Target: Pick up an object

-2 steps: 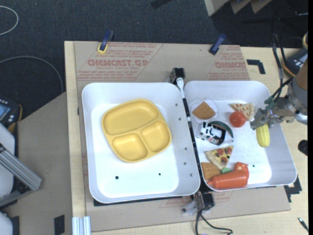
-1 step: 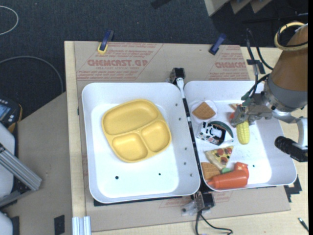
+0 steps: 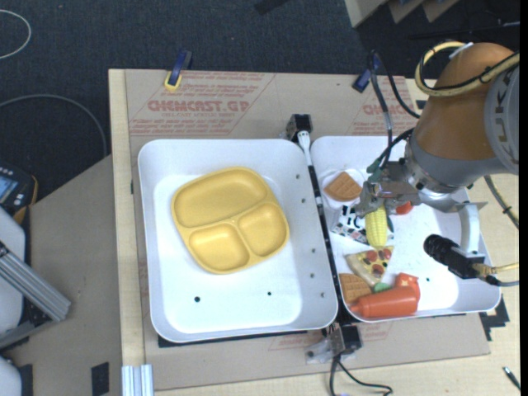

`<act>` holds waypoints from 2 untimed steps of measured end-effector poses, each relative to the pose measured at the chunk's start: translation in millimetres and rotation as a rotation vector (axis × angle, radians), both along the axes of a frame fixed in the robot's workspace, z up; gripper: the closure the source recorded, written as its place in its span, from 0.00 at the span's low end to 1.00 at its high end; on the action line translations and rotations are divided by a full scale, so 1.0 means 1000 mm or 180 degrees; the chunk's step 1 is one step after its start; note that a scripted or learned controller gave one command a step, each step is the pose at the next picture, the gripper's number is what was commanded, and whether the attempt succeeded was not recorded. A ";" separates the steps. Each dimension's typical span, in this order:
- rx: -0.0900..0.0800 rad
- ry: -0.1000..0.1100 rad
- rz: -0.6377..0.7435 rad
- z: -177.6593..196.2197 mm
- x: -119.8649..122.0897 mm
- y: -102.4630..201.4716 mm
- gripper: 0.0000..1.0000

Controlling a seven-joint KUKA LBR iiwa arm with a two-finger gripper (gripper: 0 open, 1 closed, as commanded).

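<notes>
My gripper [image 3: 376, 198] hangs over the middle of the right bin [image 3: 441, 299], directly above the upper end of a yellow corn cob [image 3: 379, 228]. The cob's top reaches up to the gripper, but I cannot make out whether it is gripped. Beside the cob lie a black-and-white toy [image 3: 351, 221] and a brown round bun [image 3: 342, 188]. A pizza slice [image 3: 369, 263] lies just below the cob.
A red-orange vegetable [image 3: 388, 303] and a tan waffle piece [image 3: 353, 285] sit at the right bin's front edge, and a small red thing [image 3: 403, 208] lies by the wrist. The left bin [image 3: 165, 287] holds a yellow divided plate [image 3: 228, 219].
</notes>
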State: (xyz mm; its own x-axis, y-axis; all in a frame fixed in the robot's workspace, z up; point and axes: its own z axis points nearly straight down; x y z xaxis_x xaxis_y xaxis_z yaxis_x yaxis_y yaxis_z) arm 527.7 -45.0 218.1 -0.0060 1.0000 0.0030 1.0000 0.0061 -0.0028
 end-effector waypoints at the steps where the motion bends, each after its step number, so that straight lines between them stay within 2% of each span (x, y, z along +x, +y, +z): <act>1: -0.0011 -0.0019 -0.0019 0.016 -0.006 -0.010 1.00; 2: -0.0008 -0.0001 -0.0021 0.008 -0.011 -0.012 1.00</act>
